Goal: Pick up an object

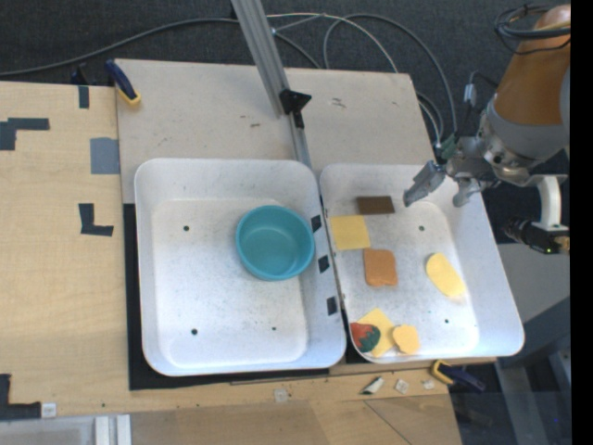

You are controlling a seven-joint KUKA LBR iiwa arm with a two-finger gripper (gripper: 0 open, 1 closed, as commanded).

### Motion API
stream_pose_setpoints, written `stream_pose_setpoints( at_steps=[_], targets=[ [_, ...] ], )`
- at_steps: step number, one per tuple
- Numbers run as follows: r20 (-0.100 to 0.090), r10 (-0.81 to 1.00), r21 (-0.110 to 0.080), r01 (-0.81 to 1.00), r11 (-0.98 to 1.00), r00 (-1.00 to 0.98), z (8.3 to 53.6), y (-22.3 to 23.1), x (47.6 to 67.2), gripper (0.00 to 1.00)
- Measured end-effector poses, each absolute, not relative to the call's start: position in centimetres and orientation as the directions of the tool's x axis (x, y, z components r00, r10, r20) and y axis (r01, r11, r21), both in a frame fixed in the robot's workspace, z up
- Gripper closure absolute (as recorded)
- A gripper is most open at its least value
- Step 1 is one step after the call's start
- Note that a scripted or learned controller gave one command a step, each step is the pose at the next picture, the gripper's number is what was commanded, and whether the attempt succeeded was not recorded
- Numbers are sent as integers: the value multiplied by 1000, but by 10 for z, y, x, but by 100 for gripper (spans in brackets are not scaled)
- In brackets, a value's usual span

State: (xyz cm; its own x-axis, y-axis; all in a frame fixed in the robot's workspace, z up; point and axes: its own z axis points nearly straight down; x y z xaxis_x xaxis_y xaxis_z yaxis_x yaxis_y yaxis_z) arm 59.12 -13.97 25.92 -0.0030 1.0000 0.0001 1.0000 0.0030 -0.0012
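The right bin [482, 248] holds several small items: a dark brown block [375, 205] at its far side, a yellow square [350, 233], an orange-brown square [380, 268], a yellow oval [446, 275], and at the near edge a yellow-red-green piece [371, 332] beside a small orange piece [406, 339]. My gripper [437, 196] hangs over the far right part of this bin, open, with nothing between its fingers. It is just right of the brown block and apart from it.
A teal bowl [274, 241] sits in the left bin [167, 248]. A slanted metal pole [269, 63] rises behind the bins. Cables lie on the far bench, and blue-yellow clamps [122, 82] grip the board's edges.
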Motion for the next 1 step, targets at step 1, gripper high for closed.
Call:
stream_pose_setpoints(
  at_steps=[1],
  targets=[
    [0,1000,-1,1000,3,-3,259,-140,591,0]
  ],
)
